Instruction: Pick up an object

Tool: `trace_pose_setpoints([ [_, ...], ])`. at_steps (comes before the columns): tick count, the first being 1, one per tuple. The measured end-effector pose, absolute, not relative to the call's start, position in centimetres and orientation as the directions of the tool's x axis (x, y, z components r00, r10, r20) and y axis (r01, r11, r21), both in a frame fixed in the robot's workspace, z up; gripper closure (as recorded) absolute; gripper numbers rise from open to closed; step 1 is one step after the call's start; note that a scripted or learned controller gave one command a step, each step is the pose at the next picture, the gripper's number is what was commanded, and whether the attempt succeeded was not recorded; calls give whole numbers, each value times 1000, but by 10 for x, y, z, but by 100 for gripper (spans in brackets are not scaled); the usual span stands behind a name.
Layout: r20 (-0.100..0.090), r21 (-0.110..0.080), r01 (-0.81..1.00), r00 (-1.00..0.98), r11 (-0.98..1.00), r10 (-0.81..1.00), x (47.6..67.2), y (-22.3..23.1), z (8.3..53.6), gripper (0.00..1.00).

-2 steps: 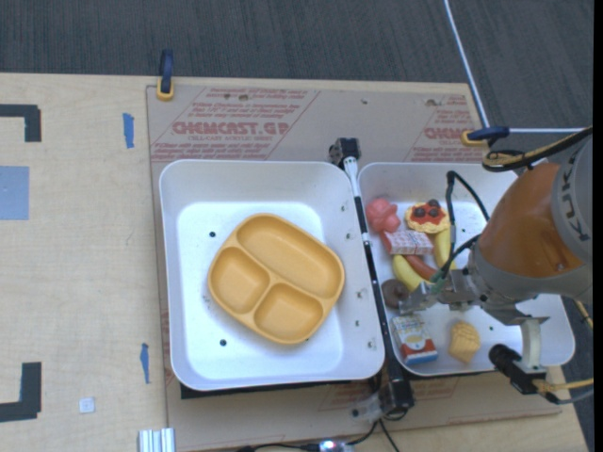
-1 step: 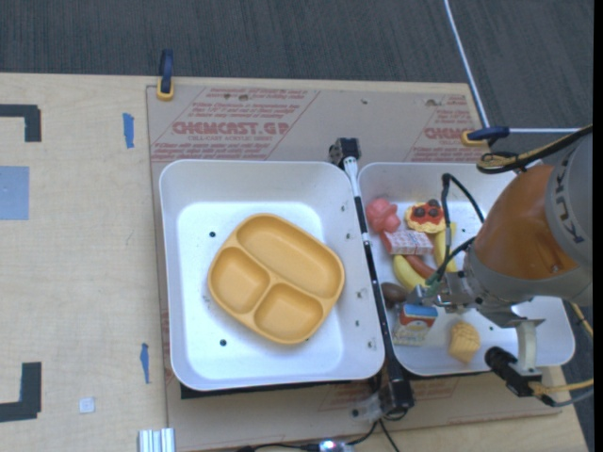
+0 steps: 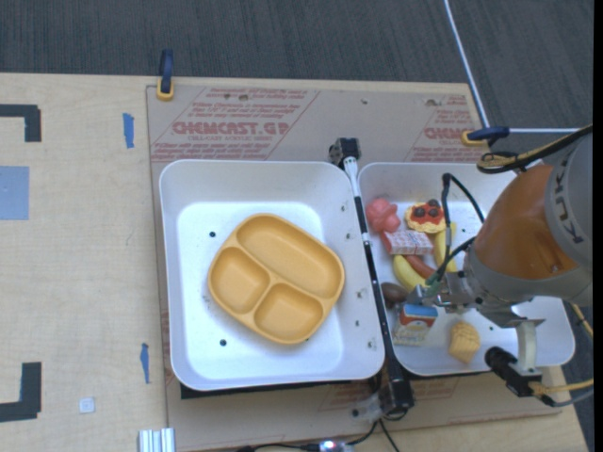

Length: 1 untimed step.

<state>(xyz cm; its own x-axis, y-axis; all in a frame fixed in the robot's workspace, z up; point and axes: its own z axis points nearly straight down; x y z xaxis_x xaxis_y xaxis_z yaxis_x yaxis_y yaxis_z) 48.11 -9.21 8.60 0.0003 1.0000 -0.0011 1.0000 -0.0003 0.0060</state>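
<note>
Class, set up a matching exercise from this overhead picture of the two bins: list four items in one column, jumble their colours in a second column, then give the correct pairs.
Items:
1. divided plate
2. round toy at the right bin's top left
3. band above the arm's wrist
4. clamp at the board's top left corner

Colours:
A. orange
B. pink
C. blue and yellow
D. yellow

Pairs: 1-D, 2-B, 3-A, 4-C

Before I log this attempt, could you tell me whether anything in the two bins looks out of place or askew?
Nothing looks spilled or damaged. The yellow divided plate lies flat but turned at an angle in the left bin. The toy foods are piled together in the right bin, with the banana partly under other pieces.
</note>
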Motion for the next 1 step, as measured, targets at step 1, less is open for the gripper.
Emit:
trace_pose_setpoints([
  [1, 0, 6, 1000, -1, 1, 1000, 481, -93, 86, 0],
])
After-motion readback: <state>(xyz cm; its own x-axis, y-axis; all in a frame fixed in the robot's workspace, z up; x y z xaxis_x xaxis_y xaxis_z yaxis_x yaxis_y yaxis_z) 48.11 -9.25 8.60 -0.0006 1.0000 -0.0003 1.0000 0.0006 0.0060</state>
